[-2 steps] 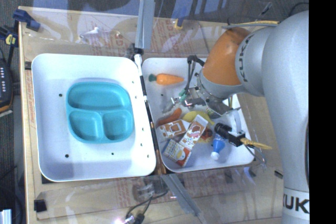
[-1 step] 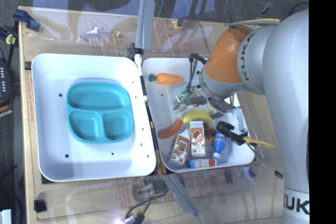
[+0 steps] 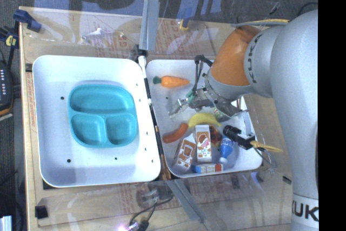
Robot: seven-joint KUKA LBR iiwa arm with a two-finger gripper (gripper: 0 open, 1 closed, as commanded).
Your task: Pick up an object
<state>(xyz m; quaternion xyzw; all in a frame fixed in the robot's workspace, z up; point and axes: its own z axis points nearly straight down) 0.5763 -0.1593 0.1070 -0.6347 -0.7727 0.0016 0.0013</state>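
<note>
Bench w/ two shallow white bins side by side. Left white bin (image 3: 48, 116): holds a turquoise plastic divided tray w/ three compartments (image 3: 102, 114), sitting flat near centre. Right white bin (image 3: 157, 70): cluttered w/ small items. Orange plastic carrot w/ green top (image 3: 172, 82) lies near the far edge. Yellow plastic banana (image 3: 203, 118) mid-bin. Red-orange sausage-shaped toy (image 3: 175, 132) just left of banana, tilted. Small white-and-brown carton (image 3: 203, 144) nr front, w/ a second brown carton (image 3: 185, 153) leaning beside it. Blue-capped small bottle (image 3: 225, 150) to the carton's right. Flat red-and-blue packet (image 3: 207, 168) along front wall.

Grey arm w/ orange band (image 3: 238, 59) reaches in from right. Two-finger gripper (image 3: 184, 104) low over right bin, between carrot and banana. Fingers spread apart; nothing seen between them.
</note>
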